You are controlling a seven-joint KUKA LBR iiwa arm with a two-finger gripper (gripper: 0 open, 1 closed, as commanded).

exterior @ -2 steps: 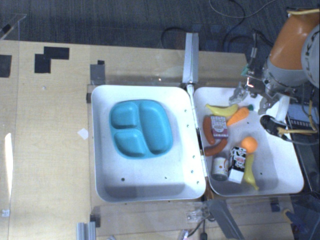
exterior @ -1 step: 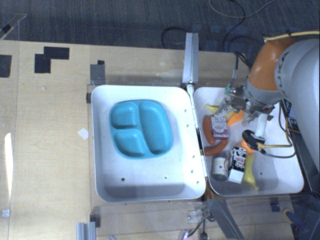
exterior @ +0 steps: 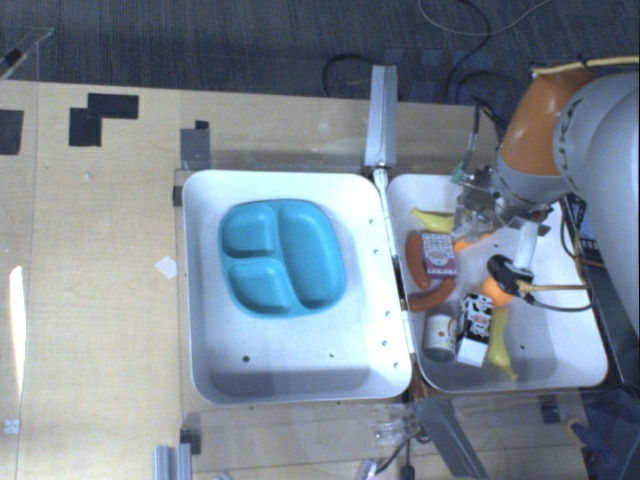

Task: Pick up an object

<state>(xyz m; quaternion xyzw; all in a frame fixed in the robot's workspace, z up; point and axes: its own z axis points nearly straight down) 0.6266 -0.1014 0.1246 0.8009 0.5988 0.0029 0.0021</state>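
- You have the gripper low over the back of the right bin, arm coming in from the right.
- Fingers: can't tell whether open or closed; the wrist hardware hides them from above. Nothing visibly held.
- Candidates are all in the right bin, clustered toward its left wall: yellow banana at the back, small maroon box, two sausages, a can, a black-and-white carton, a second yellow piece at the front.
- Nearest thing to the gripper is the back banana, just beside it on the left; the maroon box is just forward-left of it.
- That banana's long axis runs roughly left-right across the bin, so my call is you'd want the fingers closing front-to-back across it.
- Left bin holds the blue divided tray, well apart from the gripper; not the likely target.
- Risk: items are packed tight, neighbours may get nudged.
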